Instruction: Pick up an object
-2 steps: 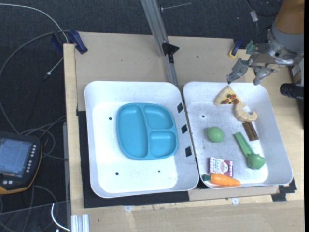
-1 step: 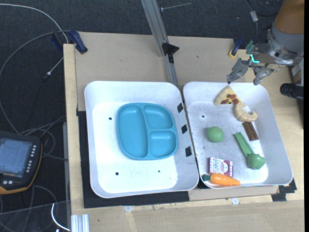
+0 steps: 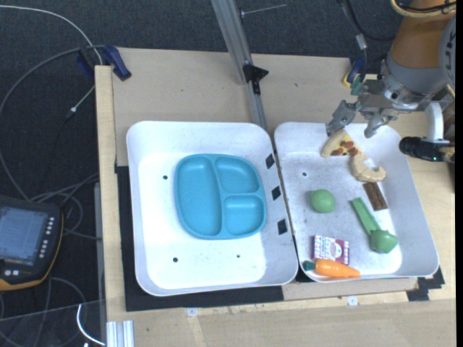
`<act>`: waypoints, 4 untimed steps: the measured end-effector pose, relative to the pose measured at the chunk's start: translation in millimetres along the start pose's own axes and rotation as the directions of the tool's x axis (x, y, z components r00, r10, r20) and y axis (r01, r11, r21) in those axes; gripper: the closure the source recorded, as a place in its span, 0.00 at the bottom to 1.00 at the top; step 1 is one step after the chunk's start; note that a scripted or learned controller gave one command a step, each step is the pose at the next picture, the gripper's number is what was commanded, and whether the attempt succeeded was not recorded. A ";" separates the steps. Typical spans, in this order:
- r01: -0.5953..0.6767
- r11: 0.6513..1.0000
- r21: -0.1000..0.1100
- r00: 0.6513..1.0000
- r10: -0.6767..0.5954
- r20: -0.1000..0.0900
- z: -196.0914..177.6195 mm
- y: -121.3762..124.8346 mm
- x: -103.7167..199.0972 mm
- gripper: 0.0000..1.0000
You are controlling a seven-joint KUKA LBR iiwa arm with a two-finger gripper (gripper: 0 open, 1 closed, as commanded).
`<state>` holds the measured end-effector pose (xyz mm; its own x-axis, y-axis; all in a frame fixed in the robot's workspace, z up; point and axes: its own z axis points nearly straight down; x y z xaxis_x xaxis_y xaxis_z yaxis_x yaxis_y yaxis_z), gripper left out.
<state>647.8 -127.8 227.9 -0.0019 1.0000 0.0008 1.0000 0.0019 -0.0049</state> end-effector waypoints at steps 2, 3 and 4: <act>0.000 1.000 0.000 1.000 0.000 0.000 106.6 2.9 -1.4 0.00; 0.000 1.000 -0.006 1.000 0.000 -0.001 92.3 4.1 -1.0 1.00; 0.000 1.000 -0.012 1.000 0.000 0.001 34.9 7.2 9.4 1.00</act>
